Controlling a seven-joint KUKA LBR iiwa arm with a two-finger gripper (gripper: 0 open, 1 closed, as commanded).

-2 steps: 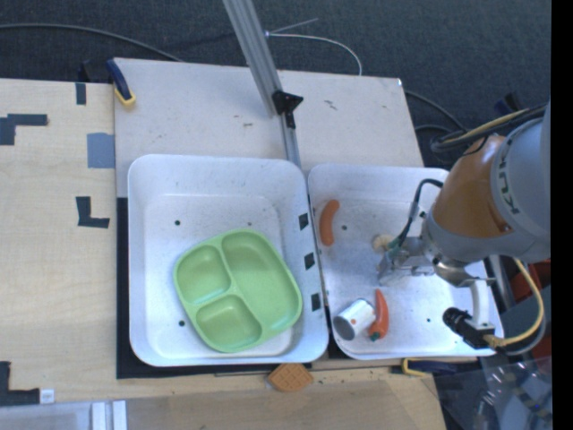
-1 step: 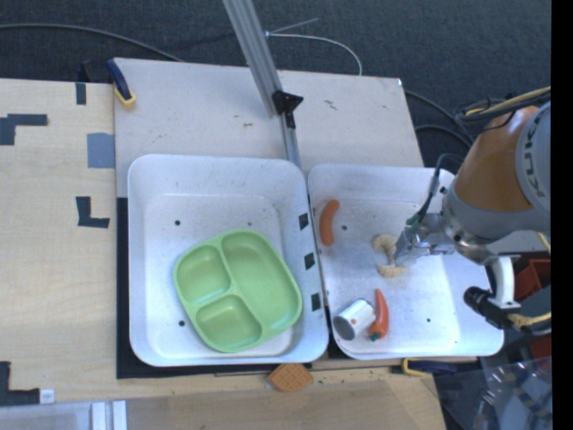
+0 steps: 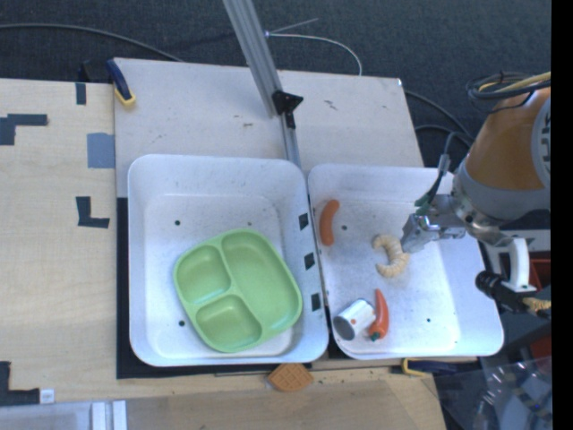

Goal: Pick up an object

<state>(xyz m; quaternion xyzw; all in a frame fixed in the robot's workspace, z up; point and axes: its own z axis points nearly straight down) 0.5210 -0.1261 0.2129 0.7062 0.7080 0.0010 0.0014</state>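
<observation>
In the right bin point(image 3: 466, 321) lie a tan curved shrimp-like piece point(image 3: 390, 254), an orange sausage point(image 3: 329, 220) near the left wall, a small carrot point(image 3: 381, 313) and a white cylinder point(image 3: 352, 318) at the front. My gripper point(image 3: 419, 234) hangs over the bin's right middle, just right of and touching or nearly touching the tan piece. Nothing shows between its fingers.
The left bin point(image 3: 152, 186) holds a green divided plate point(image 3: 236, 288). A metal pole point(image 3: 255, 43) slants over the divider between the bins. A round cookie-like piece point(image 3: 287, 377) lies on the bench in front of the bins. Cables run along the right side.
</observation>
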